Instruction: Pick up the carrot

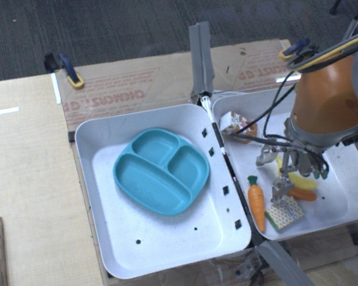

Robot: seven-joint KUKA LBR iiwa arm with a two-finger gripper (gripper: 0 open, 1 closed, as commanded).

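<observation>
**Gripper low over right bin; carrot lies free at bin's left wall**

Nearest the camera: front rim of the two shallow white bins. In the right bin (355,207), closest to the front edge, a small square checkered sponge-like pad (284,211) lies flat, tilted.

Just left of the pad, the small orange toy carrot with a green top (257,203) lies on the bin floor, lengthwise along the left wall, green end pointing away from the camera. Nothing grips it; it sits apart from the tool, on the tool's left.

Just beyond the pad, the metal two-finger gripper (286,183) hangs low over the bin floor. Finger state: cannot tell, tips blur into the clutter beneath. An orange block-like item (304,193) and a yellow item (282,162) lie right by the tool; exact contact unclear.

Above it, the orange band of the arm (325,96) with dark cables crossing over.

Farther back in the right bin, a small orange-and-white packet-like object (237,124) rests near the rear left corner.

Left bin (116,252): a turquoise three-compartment plastic plate (161,171) lies roughly centred.

Beyond the bins: brown cardboard sheet (134,85) with a blue-and-yellow clamp (70,70) at its left end.
</observation>
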